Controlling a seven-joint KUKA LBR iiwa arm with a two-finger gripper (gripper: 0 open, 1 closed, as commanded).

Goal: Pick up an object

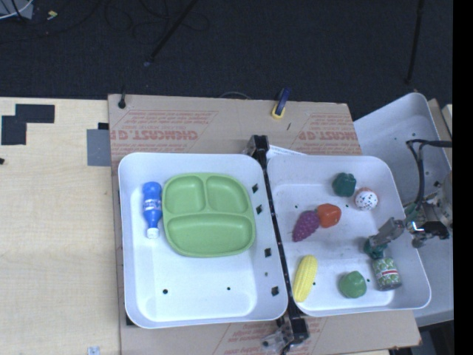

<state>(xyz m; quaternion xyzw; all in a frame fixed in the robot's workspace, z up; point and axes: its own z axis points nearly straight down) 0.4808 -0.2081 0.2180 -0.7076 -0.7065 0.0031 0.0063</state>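
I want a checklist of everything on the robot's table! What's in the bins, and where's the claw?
Surface: two white bins side by side on cardboard.
Job's things: right bin holds purple grapes, orange fruit, corn, green ball, dark green piece, spotted ball, small jar.
Clutter: left bin holds green divided plate and blue bottle.
Grippers: gripper low beside the jar.
Cables: dark wires at right.
Surroundings: dark floor, wooden bench.

Left bin [140, 287]: bottle [151, 208] beside plate [208, 214], on its left. Right bin [295, 176]: grapes [305, 225] touching tomato [329, 215]; corn [304, 277] in front; jar [385, 271] at right, under the hand [380, 237].
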